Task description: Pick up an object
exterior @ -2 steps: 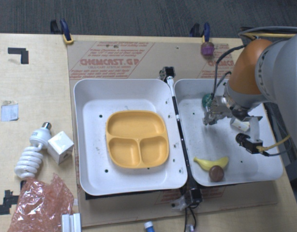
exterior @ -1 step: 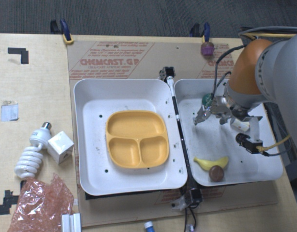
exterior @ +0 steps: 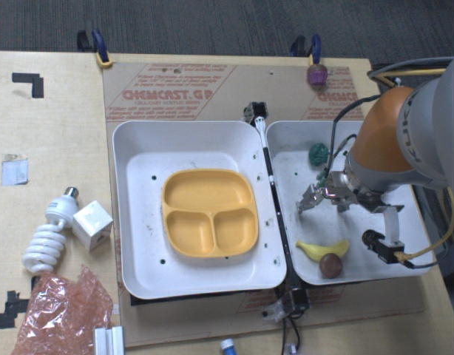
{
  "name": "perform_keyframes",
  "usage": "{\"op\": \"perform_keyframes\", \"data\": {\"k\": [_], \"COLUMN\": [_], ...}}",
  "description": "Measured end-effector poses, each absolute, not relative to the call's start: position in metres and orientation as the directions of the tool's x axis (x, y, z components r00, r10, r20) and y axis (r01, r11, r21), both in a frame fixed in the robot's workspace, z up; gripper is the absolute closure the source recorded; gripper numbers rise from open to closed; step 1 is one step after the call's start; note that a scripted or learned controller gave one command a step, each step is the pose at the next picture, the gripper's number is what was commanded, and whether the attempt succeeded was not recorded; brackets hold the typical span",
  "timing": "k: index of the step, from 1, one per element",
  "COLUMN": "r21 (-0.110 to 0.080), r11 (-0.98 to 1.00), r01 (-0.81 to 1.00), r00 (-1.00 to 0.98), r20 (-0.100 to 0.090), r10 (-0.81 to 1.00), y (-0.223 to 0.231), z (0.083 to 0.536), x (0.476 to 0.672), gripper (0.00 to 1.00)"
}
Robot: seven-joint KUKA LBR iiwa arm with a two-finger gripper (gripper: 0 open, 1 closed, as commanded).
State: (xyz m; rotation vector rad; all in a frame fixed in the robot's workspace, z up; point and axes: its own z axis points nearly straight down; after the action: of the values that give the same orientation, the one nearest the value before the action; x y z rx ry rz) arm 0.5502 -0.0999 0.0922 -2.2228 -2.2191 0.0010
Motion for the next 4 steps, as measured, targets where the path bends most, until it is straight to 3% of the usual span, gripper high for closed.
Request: {"op": "perform_keyframes", "data": {"k": [1, 2, 3, 4], "r21": [0.000, 0.001, 0.002, 0.002], "r11": [-0.002, 0.002, 0.004, 0.004], "r01": [1.000, 1.000, 1.000, 1.000], "r00": [0.002, -0.002, -0.004, -0.004], "r20": [0.000, -0.001, -0.002, -0.002], "r10": [1.000, 1.000, 1.000, 1.000], "y": [-0.095, -0.102, -0.102, -0.102], "z": [0.092, 0.093, 0.103, 0.103], "x": [0.499, 0.577, 0.577, 0.577], "gripper": [0.00, 0.00, 1.00, 0.00]}}
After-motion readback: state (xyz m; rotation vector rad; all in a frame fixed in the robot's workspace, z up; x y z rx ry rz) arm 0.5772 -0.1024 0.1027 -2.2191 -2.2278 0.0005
